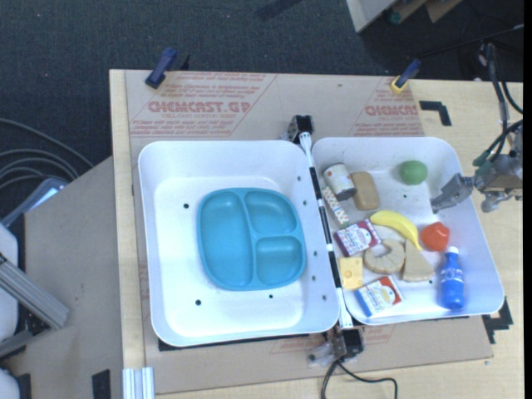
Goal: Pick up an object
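Camera view, from the bottom of the frame upward: the right bin [490,293] held a blue bottle [450,279] and a yellow banana [397,224], with a green ball [413,171] higher up. Left of it, a blue tray [250,238] filled the other bin [158,223]. At the right edge the end effector [453,193] hovered ungrasping over the bin. I judged it in approach; next it must descend onto something.

text: "chemcast gp" | on: brown sheet [208,98] under bins

Blue clamps [160,67] on cardboard [208,106]
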You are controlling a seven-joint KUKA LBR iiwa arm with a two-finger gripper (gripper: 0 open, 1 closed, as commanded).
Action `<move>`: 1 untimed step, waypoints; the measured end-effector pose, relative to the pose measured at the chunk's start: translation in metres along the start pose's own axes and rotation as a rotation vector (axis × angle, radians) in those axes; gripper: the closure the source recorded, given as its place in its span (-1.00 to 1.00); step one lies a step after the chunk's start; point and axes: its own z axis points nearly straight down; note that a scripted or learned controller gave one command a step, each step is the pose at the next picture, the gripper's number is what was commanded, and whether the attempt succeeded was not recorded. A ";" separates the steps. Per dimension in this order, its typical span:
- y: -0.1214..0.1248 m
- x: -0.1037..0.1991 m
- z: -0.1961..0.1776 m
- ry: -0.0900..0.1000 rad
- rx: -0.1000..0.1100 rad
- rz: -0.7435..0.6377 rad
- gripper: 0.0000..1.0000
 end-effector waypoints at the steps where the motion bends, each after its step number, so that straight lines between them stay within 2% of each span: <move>1: -0.023 -0.050 0.179 0.004 -0.001 -0.002 -1.00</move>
